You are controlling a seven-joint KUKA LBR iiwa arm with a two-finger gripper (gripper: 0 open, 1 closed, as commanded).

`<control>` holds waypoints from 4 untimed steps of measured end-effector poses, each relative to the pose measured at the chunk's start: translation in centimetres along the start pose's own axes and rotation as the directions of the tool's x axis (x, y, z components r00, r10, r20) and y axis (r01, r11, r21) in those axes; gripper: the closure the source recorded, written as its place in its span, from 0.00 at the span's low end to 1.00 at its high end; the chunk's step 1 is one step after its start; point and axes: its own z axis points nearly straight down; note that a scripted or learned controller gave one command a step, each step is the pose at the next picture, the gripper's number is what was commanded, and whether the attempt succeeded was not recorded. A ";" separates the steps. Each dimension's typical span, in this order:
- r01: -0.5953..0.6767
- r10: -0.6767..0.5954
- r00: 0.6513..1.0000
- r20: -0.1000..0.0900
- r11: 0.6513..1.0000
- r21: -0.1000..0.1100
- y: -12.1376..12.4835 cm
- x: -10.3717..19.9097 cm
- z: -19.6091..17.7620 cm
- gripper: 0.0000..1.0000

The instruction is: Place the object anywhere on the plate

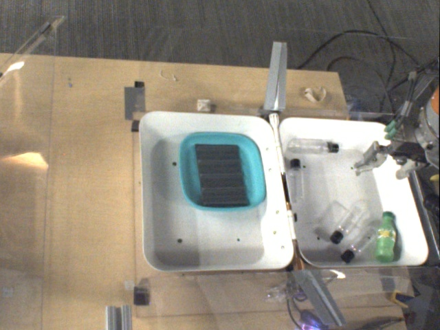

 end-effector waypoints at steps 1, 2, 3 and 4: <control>-0.158 0.158 0.987 0.000 0.987 0.005 0.2 0.3 3.5 0.00; -0.369 0.369 0.929 0.001 0.929 0.001 -1.8 -5.8 -7.0 0.00; -0.553 0.553 0.833 0.003 0.833 0.003 -1.8 -5.7 -13.9 0.00; -0.635 0.635 0.772 0.004 0.772 0.005 -1.9 -5.9 0.5 0.00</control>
